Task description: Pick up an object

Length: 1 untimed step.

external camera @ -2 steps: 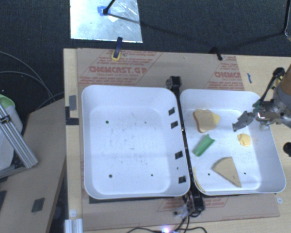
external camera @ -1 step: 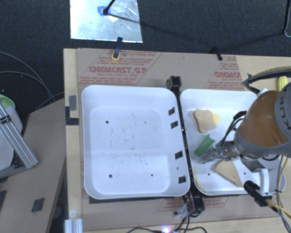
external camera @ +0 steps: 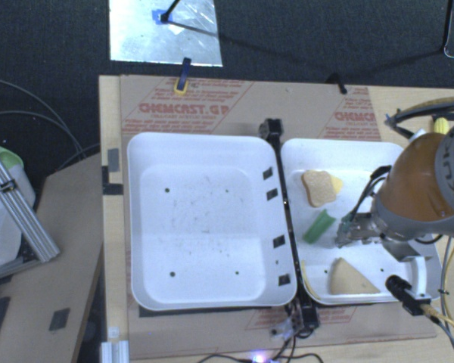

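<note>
While the arm (external camera: 431, 184) reaches in from the right, its gripper (external camera: 346, 231) sits low in the right bin (external camera: 340, 151) just beside a green block (external camera: 318, 226) — finger state: can't tell. Tan bread-shaped piece (external camera: 321, 187) farther back, pale wedge (external camera: 351, 279) nearer — left bin (external camera: 204, 218) alongside.
</note>
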{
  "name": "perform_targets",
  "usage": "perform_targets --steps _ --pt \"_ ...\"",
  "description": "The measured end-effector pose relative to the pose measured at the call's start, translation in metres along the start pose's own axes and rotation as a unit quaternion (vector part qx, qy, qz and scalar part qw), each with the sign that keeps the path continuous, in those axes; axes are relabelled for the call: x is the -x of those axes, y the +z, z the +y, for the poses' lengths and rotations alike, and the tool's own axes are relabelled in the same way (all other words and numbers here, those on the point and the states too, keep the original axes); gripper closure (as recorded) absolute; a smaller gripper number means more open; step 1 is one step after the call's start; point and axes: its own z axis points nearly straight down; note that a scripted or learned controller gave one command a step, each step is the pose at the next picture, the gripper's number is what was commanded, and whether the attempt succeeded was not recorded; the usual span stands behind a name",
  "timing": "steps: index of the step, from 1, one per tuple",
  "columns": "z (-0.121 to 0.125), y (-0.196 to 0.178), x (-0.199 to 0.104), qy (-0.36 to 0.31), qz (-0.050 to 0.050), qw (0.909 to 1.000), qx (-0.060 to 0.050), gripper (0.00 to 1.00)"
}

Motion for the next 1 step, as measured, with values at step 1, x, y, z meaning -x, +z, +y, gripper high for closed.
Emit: perform_targets --steps 1 --pt "-0.0014 -0.0886 -0.0778 -0.006 0.008 0.9999 -0.009 1.0"
